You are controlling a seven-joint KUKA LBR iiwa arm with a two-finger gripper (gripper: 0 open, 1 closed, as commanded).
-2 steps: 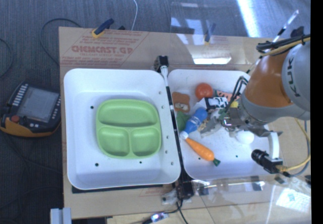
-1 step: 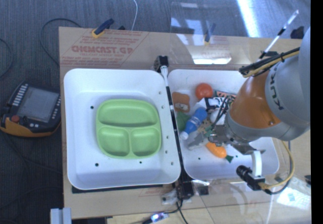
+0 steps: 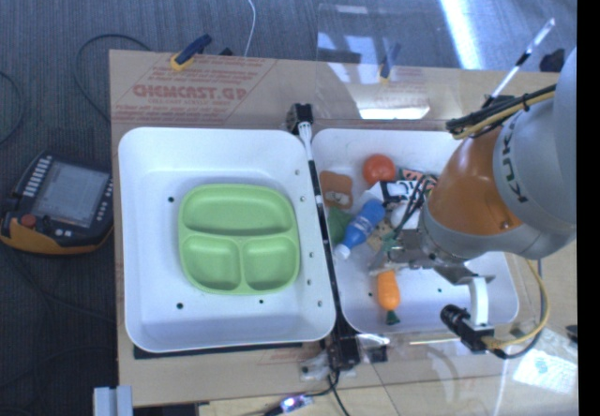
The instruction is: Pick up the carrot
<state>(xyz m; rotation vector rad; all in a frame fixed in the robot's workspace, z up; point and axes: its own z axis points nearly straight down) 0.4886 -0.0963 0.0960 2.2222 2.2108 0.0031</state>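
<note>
The carrot (image 3: pixel 387 291) is a short orange piece with a green tip, lying in the right bin (image 3: pixel 497 297) near its front wall. My gripper (image 3: pixel 398 250) hangs just above and behind the carrot, under the grey wrist and orange band (image 3: pixel 469 185). The wrist hides much of the gripper. Nothing shows the carrot lifted; it rests on the bin floor.
Behind the carrot lie a blue bottle (image 3: pixel 364 224), a red-orange round fruit (image 3: pixel 379 168), a brown packet (image 3: pixel 335 187), a green item (image 3: pixel 339 227) and a black-and-white printed item (image 3: pixel 412 187). The left bin (image 3: pixel 136 217) holds a green divided plate (image 3: pixel 240 236).
</note>
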